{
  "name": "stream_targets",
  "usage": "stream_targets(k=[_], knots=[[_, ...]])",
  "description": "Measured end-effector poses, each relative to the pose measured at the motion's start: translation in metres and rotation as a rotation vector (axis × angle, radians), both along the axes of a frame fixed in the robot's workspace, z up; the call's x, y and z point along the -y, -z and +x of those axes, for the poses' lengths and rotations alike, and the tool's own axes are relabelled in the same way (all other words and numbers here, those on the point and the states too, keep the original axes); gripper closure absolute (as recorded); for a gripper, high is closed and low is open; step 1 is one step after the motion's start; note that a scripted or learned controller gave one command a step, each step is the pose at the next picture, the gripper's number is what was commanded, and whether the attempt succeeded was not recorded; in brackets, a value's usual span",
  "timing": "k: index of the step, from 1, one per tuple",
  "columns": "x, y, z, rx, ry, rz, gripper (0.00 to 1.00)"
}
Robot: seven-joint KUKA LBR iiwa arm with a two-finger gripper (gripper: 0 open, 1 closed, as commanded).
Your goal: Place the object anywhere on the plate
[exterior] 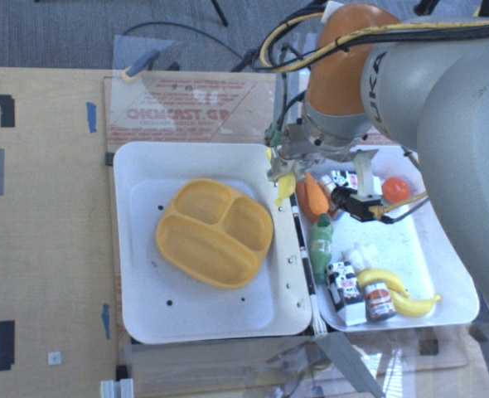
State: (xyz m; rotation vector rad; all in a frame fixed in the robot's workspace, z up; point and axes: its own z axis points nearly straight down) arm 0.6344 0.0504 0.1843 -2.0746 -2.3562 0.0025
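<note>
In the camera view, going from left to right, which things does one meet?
Yellow divided plastic plate → green plastic bottle → small brown jar with red label → yellow toy banana.

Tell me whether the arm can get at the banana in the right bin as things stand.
Probably yes. The banana lies on top near the right bin's front edge, with only a small jar against it, and the arm is already above that bin.
</note>
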Motion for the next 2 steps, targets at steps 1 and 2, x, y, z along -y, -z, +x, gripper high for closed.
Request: stream_targets(k=[1, 2], knots=[[-0.0893, -0.0027, -0.0489, 0.0, -0.257, 0.001, 1.0], [-0.0896, -0.0117, -0.0423, 0.006, -0.388, 0.0, 1.0]])
